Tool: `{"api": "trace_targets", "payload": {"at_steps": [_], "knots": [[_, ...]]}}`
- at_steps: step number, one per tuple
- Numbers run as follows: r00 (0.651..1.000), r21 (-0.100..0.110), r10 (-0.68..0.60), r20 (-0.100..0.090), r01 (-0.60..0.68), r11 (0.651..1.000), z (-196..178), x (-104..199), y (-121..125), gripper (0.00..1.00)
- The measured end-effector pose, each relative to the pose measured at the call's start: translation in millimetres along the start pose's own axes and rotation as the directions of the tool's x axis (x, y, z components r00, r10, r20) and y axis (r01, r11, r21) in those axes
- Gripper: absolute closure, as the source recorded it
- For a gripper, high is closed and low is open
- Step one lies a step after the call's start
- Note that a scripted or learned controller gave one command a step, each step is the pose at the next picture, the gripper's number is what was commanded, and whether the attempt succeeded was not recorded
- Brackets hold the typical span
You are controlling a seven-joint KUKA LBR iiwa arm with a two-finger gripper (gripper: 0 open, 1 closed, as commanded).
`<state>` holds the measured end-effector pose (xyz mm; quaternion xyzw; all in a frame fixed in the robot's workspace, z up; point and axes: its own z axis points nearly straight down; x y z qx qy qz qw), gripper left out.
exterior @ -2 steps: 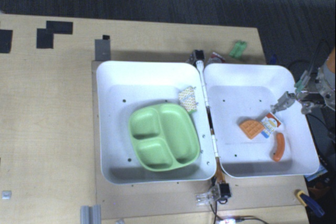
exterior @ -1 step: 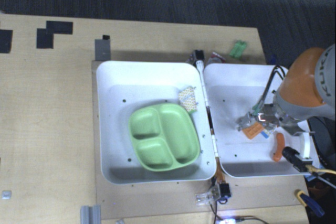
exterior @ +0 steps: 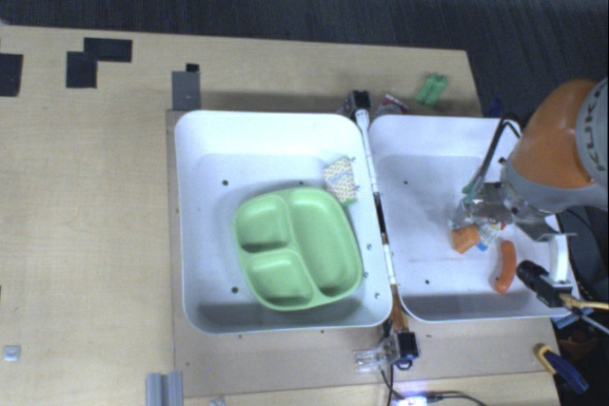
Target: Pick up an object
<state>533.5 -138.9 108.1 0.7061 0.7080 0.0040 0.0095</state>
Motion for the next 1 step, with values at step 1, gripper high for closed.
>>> {"api": "trace_targets", "payload": {"at_steps": [1], "knots": [[1.0,0.014,-0.002,-0.008,0.002,1.0,-107.1,39.5,-10.6,1.0]]}}
